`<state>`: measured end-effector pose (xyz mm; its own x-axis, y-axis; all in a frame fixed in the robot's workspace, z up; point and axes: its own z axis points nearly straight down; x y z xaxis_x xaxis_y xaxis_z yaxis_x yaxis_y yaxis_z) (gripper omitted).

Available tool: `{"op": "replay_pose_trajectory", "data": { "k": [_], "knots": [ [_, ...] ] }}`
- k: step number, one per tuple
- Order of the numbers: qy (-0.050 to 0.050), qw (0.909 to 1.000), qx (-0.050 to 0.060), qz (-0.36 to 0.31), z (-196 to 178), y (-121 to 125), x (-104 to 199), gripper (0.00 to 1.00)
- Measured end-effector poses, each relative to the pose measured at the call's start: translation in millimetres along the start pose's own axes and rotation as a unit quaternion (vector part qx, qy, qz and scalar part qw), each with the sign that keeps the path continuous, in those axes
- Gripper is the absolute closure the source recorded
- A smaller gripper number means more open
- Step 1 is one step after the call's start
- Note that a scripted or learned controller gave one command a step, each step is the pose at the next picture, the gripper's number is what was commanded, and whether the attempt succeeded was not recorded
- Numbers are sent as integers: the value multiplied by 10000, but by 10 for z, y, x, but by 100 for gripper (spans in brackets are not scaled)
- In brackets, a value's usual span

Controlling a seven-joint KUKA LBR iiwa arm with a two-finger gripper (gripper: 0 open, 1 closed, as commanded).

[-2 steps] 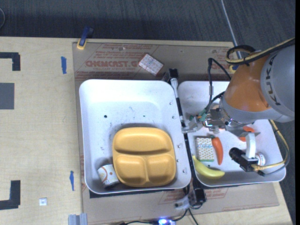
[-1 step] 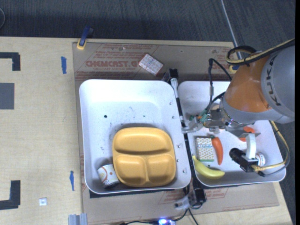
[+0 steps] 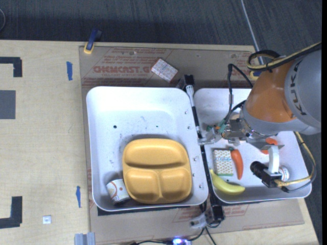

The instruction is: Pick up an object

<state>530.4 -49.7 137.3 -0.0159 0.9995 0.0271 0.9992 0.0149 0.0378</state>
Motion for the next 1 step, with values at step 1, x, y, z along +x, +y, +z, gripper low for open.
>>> {"op": "replay_pose_trajectory", "data": {
  "k": [1],
  "knots": [
    [3, 10000, 17, -3, 1, -9, -2, 0]
  ]
}}
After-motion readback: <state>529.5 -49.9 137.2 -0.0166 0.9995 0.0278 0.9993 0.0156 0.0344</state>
